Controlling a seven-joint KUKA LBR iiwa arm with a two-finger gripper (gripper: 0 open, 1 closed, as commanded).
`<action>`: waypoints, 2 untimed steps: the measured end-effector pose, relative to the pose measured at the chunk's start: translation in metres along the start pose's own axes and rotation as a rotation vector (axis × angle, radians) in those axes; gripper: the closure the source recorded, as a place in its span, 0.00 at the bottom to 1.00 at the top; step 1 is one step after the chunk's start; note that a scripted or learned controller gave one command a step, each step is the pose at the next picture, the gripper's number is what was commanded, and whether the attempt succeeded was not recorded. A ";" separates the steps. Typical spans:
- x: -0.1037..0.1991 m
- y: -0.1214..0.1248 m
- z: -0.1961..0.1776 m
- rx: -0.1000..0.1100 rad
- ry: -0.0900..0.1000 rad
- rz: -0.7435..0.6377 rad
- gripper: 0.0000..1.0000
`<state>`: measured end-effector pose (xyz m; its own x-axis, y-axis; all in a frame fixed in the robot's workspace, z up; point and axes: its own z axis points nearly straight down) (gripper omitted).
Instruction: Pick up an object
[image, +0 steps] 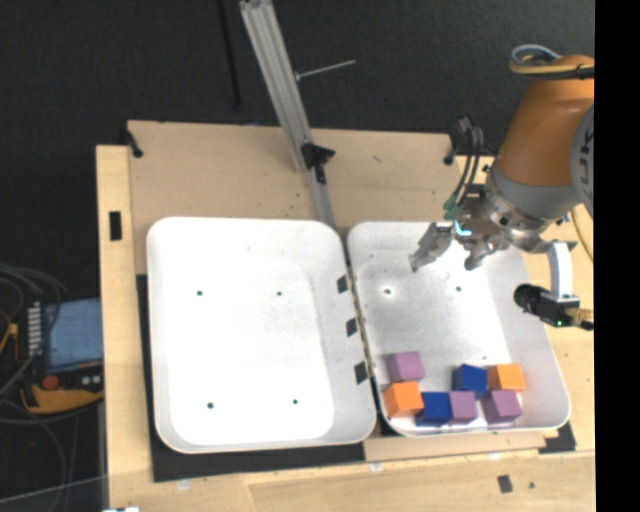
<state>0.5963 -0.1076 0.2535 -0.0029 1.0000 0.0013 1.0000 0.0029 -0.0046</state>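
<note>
Several small blocks lie along the near edge of the right bin: a purple block, an orange block, a blue block, a purple block, a blue block, an orange block and a purple block. My gripper hangs open over the far part of the right bin, well apart from the blocks, with nothing between its fingers.
The left bin sits beside the right one, joined by dark clips at the shared edge. A metal pole rises slantwise behind the bins. A blue box with cables lies off the bench at left.
</note>
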 end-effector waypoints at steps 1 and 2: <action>0.000 0.001 -0.003 -0.006 0.000 0.001 0.00; 0.008 -0.002 0.049 0.000 -0.003 0.005 0.00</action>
<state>0.5938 -0.0997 0.2049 0.0023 1.0000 -0.0014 1.0000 -0.0024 -0.0050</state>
